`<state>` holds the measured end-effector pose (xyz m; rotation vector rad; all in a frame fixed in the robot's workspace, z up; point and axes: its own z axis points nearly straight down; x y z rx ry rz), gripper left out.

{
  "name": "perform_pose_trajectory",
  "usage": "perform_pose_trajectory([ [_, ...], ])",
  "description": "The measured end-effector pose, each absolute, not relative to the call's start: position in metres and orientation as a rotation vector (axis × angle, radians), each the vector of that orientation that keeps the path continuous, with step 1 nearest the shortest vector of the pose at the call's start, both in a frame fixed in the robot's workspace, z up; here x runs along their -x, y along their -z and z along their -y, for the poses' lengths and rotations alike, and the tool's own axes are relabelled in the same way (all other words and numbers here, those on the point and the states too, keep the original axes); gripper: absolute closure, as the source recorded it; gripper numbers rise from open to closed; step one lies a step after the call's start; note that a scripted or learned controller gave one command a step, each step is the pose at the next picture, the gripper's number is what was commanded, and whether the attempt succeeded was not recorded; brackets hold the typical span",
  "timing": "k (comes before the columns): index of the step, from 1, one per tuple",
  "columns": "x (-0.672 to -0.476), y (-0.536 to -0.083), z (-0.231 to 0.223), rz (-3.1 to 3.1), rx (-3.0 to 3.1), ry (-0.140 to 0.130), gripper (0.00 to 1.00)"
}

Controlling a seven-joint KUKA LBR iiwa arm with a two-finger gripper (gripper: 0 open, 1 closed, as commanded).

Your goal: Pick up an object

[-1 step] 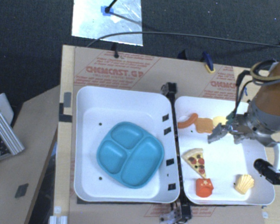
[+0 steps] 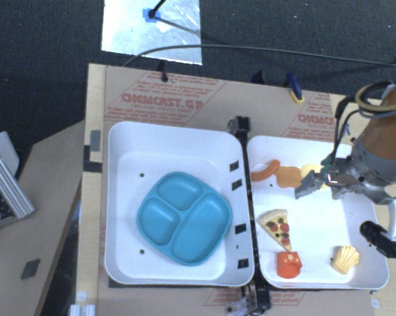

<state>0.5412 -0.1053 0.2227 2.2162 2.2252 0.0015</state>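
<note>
pizza slice (image 2: 276, 227): toy wedge, lies flat in right bin, near divider, point aimed at bin's front
tomato (image 2: 288, 264): red, just in front of pizza slice, nearly touching its tip
shell cookie (image 2: 345, 259): pale yellow, well right of pizza slice, near bin's front-right corner
sausage (image 2: 264, 170): orange, curved, behind pizza slice, close to bin's back wall
orange blob (image 2: 289, 176): flat piece right beside sausage, behind pizza slice
yellow piece (image 2: 312, 172): small, behind and right of pizza slice, partly hidden by gripper
gripper (image 2: 318, 182): hangs behind and right of pizza slice, over yellow piece; fingers dark and bunched, cannot tell whether apart or together; nothing seen held
arm (image 2: 387, 143): grey with orange band, far right of pizza slice
right bin (image 2: 371, 224): white, shallow, holds all toy food
left bin (image 2: 123, 182): white, left of pizza slice across divider
blue tray (image 2: 184, 217): three compartments, in left bin, level with pizza slice
</note>
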Motion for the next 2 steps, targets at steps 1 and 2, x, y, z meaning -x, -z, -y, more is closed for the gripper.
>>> perform_pose_trajectory([
  [1, -0.546, -0.18, 0.102, -2.224, -2.22, 0.001, 0.0],
  [2, -0.549, -0.138, 0.102, -2.224, -2.222, 0.002, 0.0],
])
